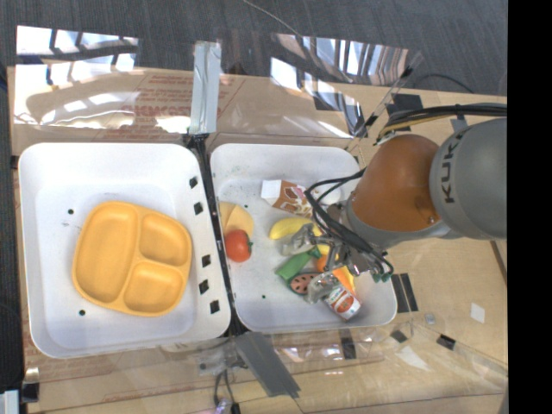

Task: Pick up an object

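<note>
The arm (pixel 448 188) enters from the right and reaches down into the right bin (pixel 259 313), its orange band (pixel 397 188) sitting directly above the wrist. The gripper (pixel 321 253) is lowered into the cluster of objects at the middle of that bin; cables and the wrist body cover much of it, so whether its fingers are apart, together or clamped on anything cannot be told. Items lie close around the fingers – a yellow banana-like piece (pixel 289 228) just to their upper left, a green piece (pixel 291 267) just to their lower left, and a dark slice with red (pixel 301 284) below that. A small can with a red and white label (pixel 342 301) lies on its side just below and to the right of the fingers, with an orange item (pixel 343 278) between it and them. Further to the left of the fingers, a red tomato (pixel 237 246) rests against a pale yellow piece (pixel 239 220) near the bin's left wall. A brown and white packet (pixel 291 198) lies above the fingers. Well to the left, in the left bin (pixel 43 171), a yellow divided tray (pixel 129 257) lies flat – apart from the gripper
</note>
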`<state>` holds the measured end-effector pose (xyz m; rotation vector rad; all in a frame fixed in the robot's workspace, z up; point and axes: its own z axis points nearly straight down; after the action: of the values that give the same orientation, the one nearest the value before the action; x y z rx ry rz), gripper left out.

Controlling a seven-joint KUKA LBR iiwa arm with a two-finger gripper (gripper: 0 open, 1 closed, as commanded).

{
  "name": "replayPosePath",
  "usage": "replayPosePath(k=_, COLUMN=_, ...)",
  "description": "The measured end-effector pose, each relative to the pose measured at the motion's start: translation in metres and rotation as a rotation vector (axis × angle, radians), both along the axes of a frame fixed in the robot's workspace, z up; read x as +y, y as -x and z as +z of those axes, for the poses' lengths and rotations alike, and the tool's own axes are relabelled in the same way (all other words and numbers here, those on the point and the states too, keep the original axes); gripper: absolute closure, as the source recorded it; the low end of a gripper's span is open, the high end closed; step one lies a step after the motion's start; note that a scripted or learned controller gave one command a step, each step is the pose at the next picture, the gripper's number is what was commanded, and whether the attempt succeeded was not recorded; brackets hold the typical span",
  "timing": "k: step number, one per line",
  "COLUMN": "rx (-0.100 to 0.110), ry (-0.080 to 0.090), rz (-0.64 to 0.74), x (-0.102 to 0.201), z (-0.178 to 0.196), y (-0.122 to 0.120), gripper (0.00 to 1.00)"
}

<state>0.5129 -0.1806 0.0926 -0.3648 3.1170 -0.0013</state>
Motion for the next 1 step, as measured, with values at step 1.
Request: replayPosePath(k=1, rx=-0.005, ry=0.0, rz=0.009, x=0.0024, z=0.0114, y=-0.0029, gripper=1.0)
